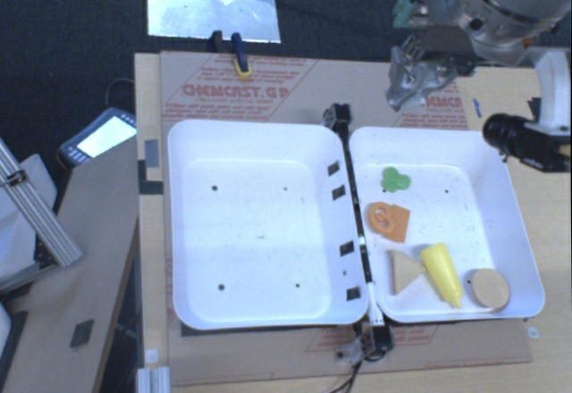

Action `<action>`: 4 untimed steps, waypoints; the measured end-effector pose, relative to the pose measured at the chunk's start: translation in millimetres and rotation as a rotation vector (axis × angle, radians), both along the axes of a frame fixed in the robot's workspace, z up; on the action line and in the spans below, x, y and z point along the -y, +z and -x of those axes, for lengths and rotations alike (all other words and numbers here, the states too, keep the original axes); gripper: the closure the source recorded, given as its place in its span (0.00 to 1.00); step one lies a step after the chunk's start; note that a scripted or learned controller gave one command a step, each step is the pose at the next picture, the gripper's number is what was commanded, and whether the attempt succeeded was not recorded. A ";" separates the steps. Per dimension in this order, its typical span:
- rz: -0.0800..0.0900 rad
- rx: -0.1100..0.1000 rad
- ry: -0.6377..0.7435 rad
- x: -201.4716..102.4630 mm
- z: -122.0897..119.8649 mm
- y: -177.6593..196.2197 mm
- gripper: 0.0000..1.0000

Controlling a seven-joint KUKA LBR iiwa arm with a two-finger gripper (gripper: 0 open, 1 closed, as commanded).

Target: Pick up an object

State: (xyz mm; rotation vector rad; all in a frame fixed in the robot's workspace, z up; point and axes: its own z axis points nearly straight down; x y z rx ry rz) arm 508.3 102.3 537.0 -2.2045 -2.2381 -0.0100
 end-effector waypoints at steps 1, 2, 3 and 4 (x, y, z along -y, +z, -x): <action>0.004 -0.007 -0.005 -49.7 7.5 -46.8 1.00; 0.001 0.002 -0.008 -82.4 0.7 0.5 1.00; 0.003 -0.003 -0.011 -80.3 0.9 -1.9 0.00; 0.002 0.000 -0.007 -80.7 0.6 9.6 1.00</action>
